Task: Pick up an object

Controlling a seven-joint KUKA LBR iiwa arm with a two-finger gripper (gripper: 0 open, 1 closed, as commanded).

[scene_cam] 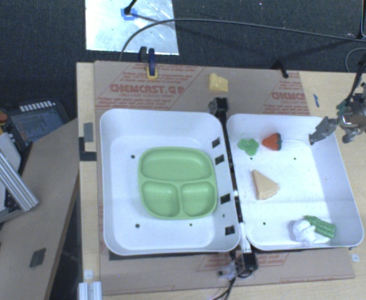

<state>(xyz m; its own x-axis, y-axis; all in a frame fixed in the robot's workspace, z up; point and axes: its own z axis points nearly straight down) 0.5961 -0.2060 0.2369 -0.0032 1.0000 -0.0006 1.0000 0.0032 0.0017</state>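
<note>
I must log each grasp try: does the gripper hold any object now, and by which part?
Nothing is held. The gripper hovers at the right white bin's upper right corner, apart from the toy food.

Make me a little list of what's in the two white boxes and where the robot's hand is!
left bin: green divided plate
right bin: green leafy toy, red toy, tan wedge, white and green toy
outside the bins: yellow piece on the board
gripper: over the right bin's far right corner, holding nothing visible
</note>
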